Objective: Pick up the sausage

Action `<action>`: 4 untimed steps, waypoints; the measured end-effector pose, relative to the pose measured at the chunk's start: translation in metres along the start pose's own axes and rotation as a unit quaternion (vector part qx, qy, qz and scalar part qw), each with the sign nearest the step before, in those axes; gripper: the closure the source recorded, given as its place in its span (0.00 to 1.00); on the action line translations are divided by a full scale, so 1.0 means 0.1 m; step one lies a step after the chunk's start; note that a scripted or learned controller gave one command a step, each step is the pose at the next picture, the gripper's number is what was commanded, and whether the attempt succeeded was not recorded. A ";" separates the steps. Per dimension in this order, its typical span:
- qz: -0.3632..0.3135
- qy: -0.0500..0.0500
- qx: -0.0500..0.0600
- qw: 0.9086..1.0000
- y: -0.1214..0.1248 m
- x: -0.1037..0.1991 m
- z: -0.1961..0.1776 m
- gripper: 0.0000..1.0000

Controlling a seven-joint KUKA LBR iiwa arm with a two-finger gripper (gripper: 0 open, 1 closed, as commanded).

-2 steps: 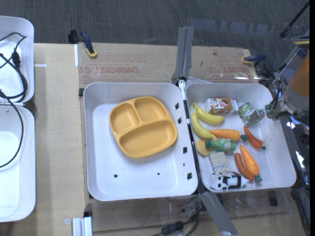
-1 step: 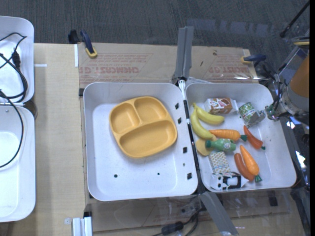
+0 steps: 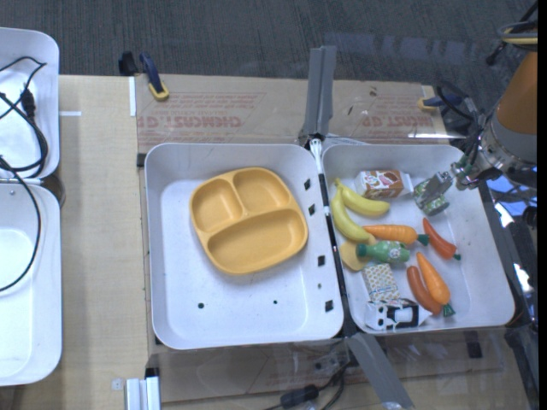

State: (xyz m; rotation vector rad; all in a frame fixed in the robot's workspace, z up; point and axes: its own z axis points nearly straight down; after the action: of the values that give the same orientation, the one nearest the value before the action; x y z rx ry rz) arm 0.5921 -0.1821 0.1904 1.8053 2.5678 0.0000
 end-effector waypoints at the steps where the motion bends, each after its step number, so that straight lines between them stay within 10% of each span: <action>1: 0.011 0.003 0.001 1.000 -0.32 -0.21 0.98 0.00; 2: -0.030 0.004 0.000 1.000 -0.74 -0.11 0.98 0.00; 3: -0.029 0.001 -0.001 1.000 -0.74 -0.13 0.89 1.00; 4: -0.097 0.001 0.000 0.995 -0.37 0.24 -0.17 1.00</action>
State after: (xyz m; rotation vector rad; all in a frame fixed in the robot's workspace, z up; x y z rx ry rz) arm 0.5493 -0.1719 0.2076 1.5470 2.7326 0.0003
